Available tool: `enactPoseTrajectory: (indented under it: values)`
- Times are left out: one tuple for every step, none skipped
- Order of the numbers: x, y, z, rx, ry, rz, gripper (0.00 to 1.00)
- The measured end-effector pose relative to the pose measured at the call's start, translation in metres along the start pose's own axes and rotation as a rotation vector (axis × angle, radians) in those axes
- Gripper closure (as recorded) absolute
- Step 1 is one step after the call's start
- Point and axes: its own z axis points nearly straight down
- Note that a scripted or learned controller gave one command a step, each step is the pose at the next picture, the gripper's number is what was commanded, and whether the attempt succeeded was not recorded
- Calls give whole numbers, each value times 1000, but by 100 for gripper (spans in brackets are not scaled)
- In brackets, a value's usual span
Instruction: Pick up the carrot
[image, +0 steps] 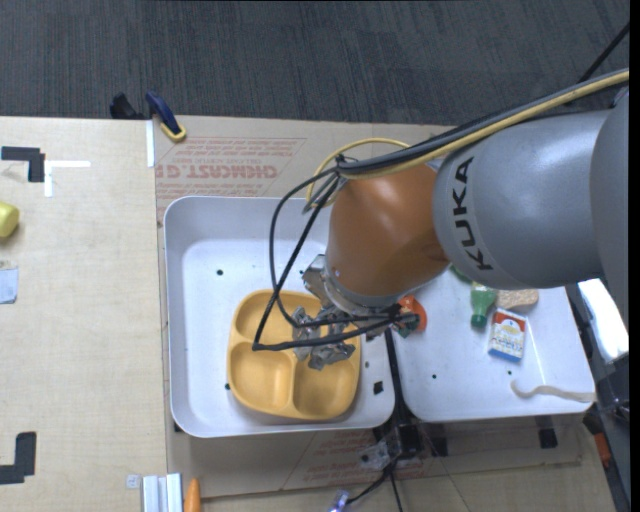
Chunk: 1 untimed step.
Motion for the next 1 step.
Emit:
enactPoseTrajectory:
  values:
    - [-9,17,-16,1,3,176,100]
